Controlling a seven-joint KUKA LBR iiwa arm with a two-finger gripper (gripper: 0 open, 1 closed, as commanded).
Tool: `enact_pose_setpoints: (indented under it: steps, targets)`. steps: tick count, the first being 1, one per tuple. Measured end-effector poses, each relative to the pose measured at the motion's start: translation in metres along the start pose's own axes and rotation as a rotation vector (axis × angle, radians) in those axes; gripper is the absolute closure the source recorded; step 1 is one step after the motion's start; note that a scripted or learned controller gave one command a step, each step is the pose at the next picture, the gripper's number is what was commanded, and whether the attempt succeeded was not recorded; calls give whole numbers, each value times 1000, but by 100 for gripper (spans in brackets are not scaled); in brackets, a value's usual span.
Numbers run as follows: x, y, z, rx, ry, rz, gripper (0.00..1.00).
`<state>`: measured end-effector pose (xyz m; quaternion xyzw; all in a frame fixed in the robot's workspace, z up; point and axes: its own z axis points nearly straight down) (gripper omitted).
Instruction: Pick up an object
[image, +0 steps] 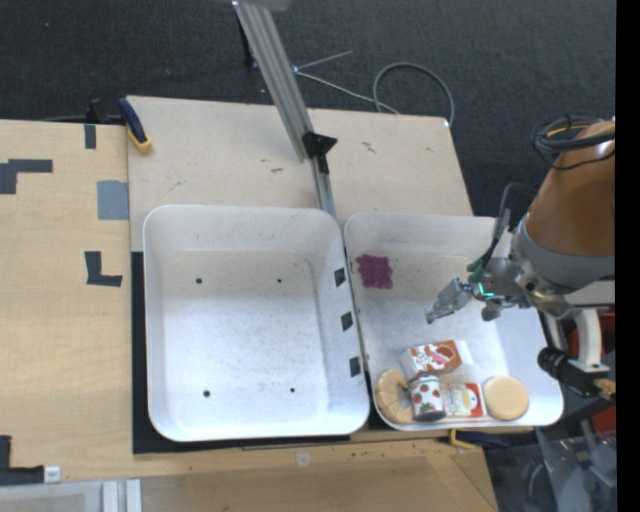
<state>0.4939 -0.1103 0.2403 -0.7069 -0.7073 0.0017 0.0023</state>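
The right bin (420, 232) holds several objects. A small purple piece (374, 270) lies near its far left corner. Along its near edge sit a red and white packet (435, 357), a small can with a red label (428, 398), a tan round cookie (392, 394) and a tan disc (506, 398). My gripper (465, 309) hangs over the middle of the right bin, above and beyond the packet, to the right of the purple piece. It is open, and nothing sits between its fingers (441, 307).
The left bin (160, 300) stands beside the right one, sharing a wall. A slanted metal pole (290, 90) reaches over the far side. A blue and yellow clamp (134, 124) lies at the bench's far left corner. Cables (410, 80) run behind.
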Motion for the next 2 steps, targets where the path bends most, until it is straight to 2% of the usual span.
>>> enact_pose_setpoints:
  steps: [1, 2]
  targets:
    - [0, 1, -2, -4, -1, -1, 0]
    - [10, -4, 54, 3, 1, -1, 0]
